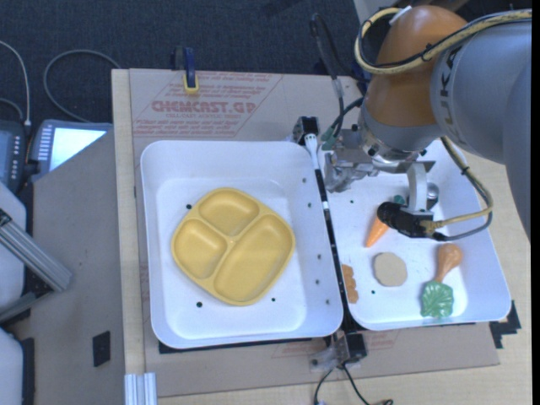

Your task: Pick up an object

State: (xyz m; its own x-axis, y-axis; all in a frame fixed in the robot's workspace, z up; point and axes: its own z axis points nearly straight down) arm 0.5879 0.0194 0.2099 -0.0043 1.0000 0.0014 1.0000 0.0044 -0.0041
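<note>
Camera view: two white bins are set side by side on the bench. The left bin (pixel 160 175) is taken up by a yellow divided plate (pixel 234 245).
Task's things: all are laid in the right bin (pixel 380 306). An orange cone (pixel 376 228) is placed near its middle, with a tan disc (pixel 390 269) just beside it toward the near edge. An orange drumstick-shaped piece (pixel 447 261) and a green piece (pixel 437 299) are found toward the near right corner. A small orange scrap (pixel 348 283) is lodged against the left wall.
Gripper: the gripper (pixel 340 174) is held over the far left part of the right bin, close to the shared wall. Whether it is spread or pressed together cannot be told.
Step in hand: nothing is seen to be held, so a target is judged yet to be approached.
How it is done well: the cone or the disc is best favoured, as both are kept clear of the walls. The descent should be centred over the chosen piece. The scrap is best avoided, since the wall could be struck.
</note>
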